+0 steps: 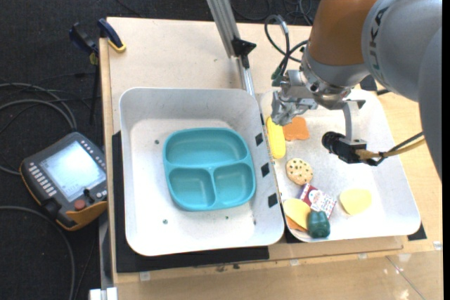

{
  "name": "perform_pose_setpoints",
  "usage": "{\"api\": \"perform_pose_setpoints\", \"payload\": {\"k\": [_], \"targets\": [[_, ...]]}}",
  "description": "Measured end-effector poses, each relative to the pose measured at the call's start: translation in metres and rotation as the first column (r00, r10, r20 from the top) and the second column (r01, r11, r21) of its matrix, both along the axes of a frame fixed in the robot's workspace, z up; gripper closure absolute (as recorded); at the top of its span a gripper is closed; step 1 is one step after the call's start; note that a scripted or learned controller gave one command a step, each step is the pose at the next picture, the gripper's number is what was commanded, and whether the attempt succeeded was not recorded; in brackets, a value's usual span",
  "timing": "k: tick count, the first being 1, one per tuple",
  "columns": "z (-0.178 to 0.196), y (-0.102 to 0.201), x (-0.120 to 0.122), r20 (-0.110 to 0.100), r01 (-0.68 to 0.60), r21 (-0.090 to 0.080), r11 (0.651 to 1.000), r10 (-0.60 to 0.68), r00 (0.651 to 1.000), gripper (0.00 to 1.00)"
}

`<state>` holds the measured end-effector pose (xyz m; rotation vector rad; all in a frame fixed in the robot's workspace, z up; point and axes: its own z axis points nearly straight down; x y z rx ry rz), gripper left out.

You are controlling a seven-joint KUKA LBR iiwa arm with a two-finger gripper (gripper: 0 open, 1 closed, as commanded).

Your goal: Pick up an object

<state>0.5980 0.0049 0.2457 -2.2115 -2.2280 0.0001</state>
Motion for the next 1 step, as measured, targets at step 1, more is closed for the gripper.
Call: {"api": "perform_pose_setpoints", "payload": {"k": [1], "targets": [[-0.0138, 0.0553, -0.0074, -0.001, -0.001, 0.0, 1.0, 0.001, 1.0, 1.0]]}}
